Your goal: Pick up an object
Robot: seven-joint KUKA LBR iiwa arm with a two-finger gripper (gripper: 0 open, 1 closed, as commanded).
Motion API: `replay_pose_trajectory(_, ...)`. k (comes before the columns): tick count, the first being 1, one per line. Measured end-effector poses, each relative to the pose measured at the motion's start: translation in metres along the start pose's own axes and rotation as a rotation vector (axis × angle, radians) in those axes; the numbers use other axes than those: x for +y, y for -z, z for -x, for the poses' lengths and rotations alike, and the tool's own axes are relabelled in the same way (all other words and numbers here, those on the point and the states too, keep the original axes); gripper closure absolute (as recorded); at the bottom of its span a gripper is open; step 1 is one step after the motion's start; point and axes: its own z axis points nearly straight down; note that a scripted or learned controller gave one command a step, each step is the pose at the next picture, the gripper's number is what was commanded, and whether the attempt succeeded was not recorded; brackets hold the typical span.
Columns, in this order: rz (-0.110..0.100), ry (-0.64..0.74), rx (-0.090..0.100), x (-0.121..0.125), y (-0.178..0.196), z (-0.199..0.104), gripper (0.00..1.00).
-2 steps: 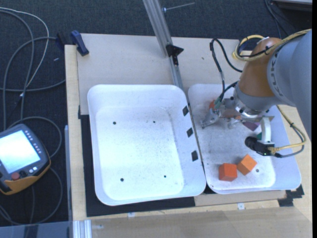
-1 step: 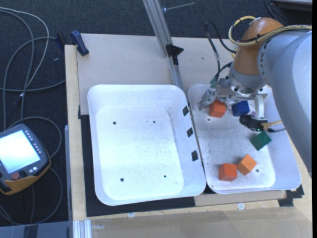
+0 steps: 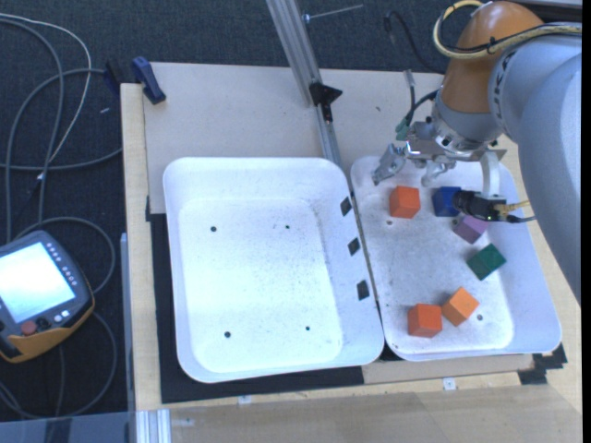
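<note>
**Blocks lay loose in the right bin under the gripper**

Blocks sat scattered across the right bin [image 3: 531,317], none of them between the gripper's fingers. The gripper [image 3: 416,160] hung over the far end of that bin, its metal parts spread above the white floor; whether it was released or clenched could not be told from this view. An orange-red cube [image 3: 404,201] lay just near of it, apart from the fingers as far as the slant allowed a judgement. To the right of that cube was a blue block [image 3: 446,201], and just beside the blue one, on its near right, a purple block [image 3: 469,228]. A dark green block [image 3: 486,261] rested nearer still, close to the bin's right wall. At the near end two more pieces sat touching or almost so: an orange-red cube [image 3: 425,320] on the left and a lighter orange cube [image 3: 460,306] on the right.

Above the gripper rose the grey arm with its orange band [image 3: 489,28], reaching in from the right. The left bin [image 3: 185,183] stood alongside. Farther left, off the bench, a teach pendant [image 3: 37,293] lay on the dark floor among cables.
</note>
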Motion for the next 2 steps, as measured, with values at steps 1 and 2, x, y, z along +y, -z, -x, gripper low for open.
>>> replay_pose_trajectory(1,0.013,-0.001,-0.005,-0.01,-0.018,-0.001,0.0)
replay_pose_trajectory(2,-0.004,-0.005,-0.002,-0.006,-0.041,0.033,0.0)
